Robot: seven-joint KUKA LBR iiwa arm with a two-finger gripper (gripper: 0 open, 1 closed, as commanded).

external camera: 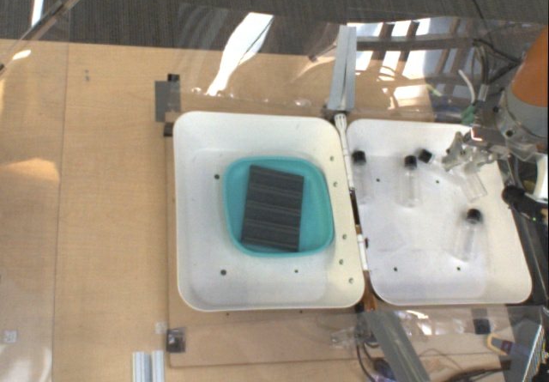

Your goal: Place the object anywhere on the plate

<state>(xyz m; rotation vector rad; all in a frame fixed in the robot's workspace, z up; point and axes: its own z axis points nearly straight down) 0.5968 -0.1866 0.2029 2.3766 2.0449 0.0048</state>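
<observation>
Bench: pale wooden top carrying two shallow white bins (197, 286), which I watch from above.
Gripper: my two-finger gripper (464, 154) hovers over the right bin's far corner; whether it is spread or pressed together, I cannot tell.
Plate: teal rounded-square plate (319, 217) sits well to the gripper's left, bearing a dark ribbed rectangular block (273, 208).
Vials: three clear black-capped vials (409, 178) lie near the gripper, probably awaiting pickup.

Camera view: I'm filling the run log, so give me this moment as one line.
dark ribbed block: lying on teal plate | plate: in left bin | gripper: over right bin | task: looks done
</observation>
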